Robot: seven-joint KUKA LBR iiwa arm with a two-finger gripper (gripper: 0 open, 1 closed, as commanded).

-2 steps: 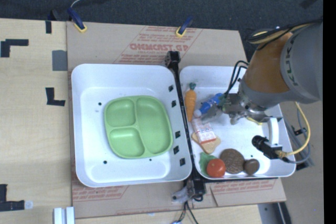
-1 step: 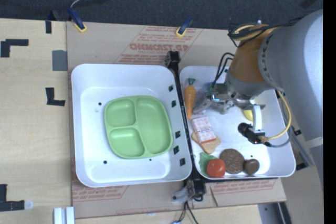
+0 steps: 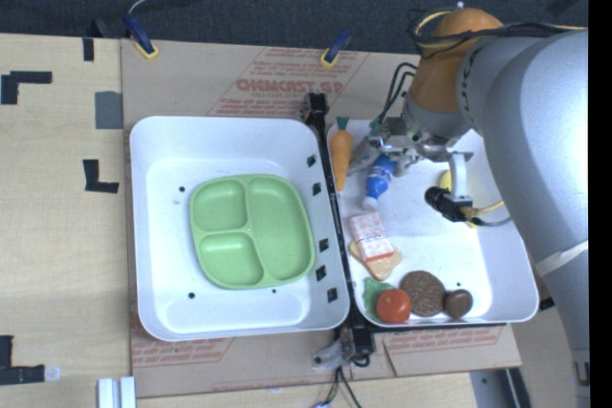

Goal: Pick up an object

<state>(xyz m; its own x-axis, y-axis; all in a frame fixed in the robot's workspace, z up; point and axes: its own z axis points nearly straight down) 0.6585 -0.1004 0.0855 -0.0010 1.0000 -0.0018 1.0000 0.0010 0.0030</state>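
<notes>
Ok, gripper [image 3: 390, 148] sits low over the far end of the right bin [image 3: 497, 272], right at the top end of the small blue bottle [image 3: 379, 183]; carrot [image 3: 339, 150] lies just beside it on the divider side. Going by where the tool is, the bottle looks the likeliest target. Can't tell from this angle whether the gripper is wide or narrow; nothing visibly held, so I'd treat the pick as not yet made.

To do it well: centre on the bottle body, not the cap end; it lies on its side, slanted across the bin, so close across the short axis or it'll roll out; stay clear of the carrot and the bin wall on approach; get below the widest part before closing; lift straight up. Main risk as I see it: round slick plastic, and the carrot is near enough to get nudged or pinched too.

Arm [image 3: 531, 139] comes in from the right, grey link bulking over that side of the bin; orange band [image 3: 440, 76] above the wrist, wrist pointing down toward the divider. Pink-and-white packet [image 3: 368, 232], tomato [image 3: 392, 305] and brown disc [image 3: 423, 293] sit nearer the front, apart from the tool; green plate [image 3: 251, 229] in the left bin [image 3: 163, 167], not involved.
</notes>
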